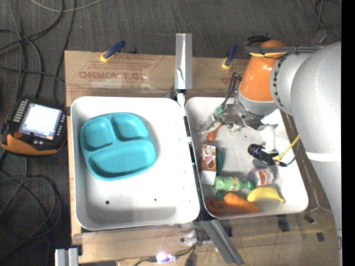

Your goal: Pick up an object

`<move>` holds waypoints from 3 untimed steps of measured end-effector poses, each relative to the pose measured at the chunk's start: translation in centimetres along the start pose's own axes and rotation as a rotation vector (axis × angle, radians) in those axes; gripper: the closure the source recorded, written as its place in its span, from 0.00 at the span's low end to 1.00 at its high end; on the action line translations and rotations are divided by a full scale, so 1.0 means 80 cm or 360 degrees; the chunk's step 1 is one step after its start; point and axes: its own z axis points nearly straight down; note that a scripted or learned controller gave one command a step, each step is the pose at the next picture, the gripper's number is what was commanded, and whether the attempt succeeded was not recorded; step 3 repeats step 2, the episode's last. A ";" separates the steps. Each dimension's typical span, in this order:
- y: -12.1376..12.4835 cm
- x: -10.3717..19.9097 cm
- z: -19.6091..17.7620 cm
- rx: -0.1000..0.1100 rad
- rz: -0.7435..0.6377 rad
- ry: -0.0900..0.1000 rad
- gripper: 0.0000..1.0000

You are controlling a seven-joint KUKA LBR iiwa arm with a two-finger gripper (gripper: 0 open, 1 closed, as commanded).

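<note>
My gripper (221,117) hangs low over the far left part of the right bin (297,173). A small orange-red piece (212,134) lies just below and left of it, close to the gripper's tip; contact is unclear. Nearer the front lie a brown-red carton (209,157), a green bottle (233,183), a small can (264,177), a banana (266,194) and a carrot (239,203). A dark brown item (216,205) sits in the front left corner beside the carrot.
The left bin (91,204) holds a teal divided plate (118,144). A metal divider post (183,60) stands behind the gap between the bins. A handheld pendant (36,125) rests on the floor at the left. My arm covers the right bin's far right side.
</note>
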 end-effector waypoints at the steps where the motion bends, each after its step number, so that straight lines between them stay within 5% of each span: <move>1: 0.000 -0.001 -0.012 0.0000 0.0001 -0.0002 1.00; 2: 0.043 0.034 -0.117 0.0017 0.0505 -0.0006 1.00; 3: 0.043 0.034 -0.117 0.0017 0.0505 -0.0006 1.00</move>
